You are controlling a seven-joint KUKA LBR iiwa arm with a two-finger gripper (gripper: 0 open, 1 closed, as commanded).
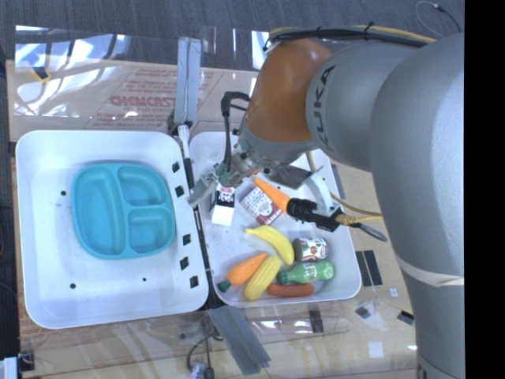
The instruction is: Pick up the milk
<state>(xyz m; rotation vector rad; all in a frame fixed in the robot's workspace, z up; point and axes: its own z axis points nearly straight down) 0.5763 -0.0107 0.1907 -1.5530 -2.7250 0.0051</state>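
Left bin [31, 212] holds a blue sectioned tray [124, 210]. In the right bin [347, 287], near its left wall, the milk [224, 204] (a small white carton) lies with its long axis running toward the far rim, dark-printed end uppermost in view. The gripper [223, 174] sits directly at that end, touching or just above it; finger spread and any hold cannot be determined. Right of it: a labelled carton [260, 203], carrot [271, 192], banana [272, 242].
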